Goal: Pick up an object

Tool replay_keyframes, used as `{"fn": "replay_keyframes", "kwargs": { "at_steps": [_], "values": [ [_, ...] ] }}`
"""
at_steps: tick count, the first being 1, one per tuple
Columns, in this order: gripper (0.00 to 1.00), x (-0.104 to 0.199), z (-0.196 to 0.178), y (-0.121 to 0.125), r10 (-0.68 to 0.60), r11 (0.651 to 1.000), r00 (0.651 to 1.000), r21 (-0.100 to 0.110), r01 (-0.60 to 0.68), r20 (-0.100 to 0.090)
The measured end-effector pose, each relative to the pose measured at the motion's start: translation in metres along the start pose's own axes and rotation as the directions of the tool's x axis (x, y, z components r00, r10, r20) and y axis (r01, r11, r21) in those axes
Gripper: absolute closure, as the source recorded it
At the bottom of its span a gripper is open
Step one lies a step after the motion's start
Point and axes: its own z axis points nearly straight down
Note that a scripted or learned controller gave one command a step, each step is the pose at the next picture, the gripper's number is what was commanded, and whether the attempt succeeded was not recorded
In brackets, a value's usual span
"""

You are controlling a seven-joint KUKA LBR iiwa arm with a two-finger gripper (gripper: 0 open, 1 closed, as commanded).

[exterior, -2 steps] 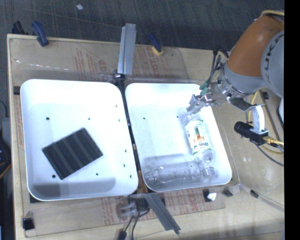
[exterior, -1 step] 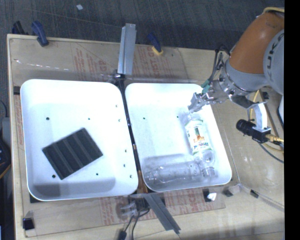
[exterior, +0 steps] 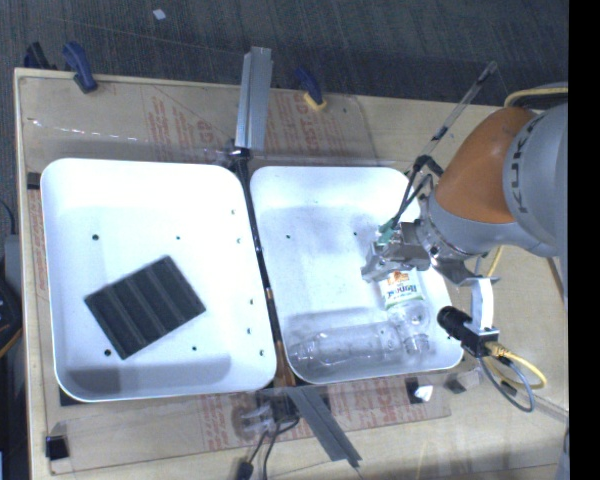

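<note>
My gripper hangs low over the right side of the right bin, below the grey arm with its orange band. Just under it lies a small clear bottle with a white and orange label. A larger clear plastic bottle lies on its side along that bin's near wall. The small bottle sits right at the gripper's lower end, and I cannot make out whether it is touched or held.
A dark ribbed rectangular slab lies in the left bin. A metal bar stands between the bins at the back. Cables trail off the bench at the right. A blue clamp grips the back edge.
</note>
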Motion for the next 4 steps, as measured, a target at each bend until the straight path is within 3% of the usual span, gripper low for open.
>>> {"fn": "replay_keyframes", "kwargs": {
  "at_steps": [1,2,3,4],
  "values": [
    [1.00,0.000,-0.010,0.001,-0.005,1.000,1.000,0.000,0.005,0.000],
    [1.00,-0.003,0.063,-0.042,-0.047,0.999,0.999,-0.002,0.047,-0.001],
    [1.00,-0.008,0.086,-0.021,-0.289,0.957,0.957,-0.006,0.289,0.002],
    [1.00,0.023,-0.070,-0.021,-0.321,0.947,0.947,-0.006,0.321,0.003]
  ]
}}
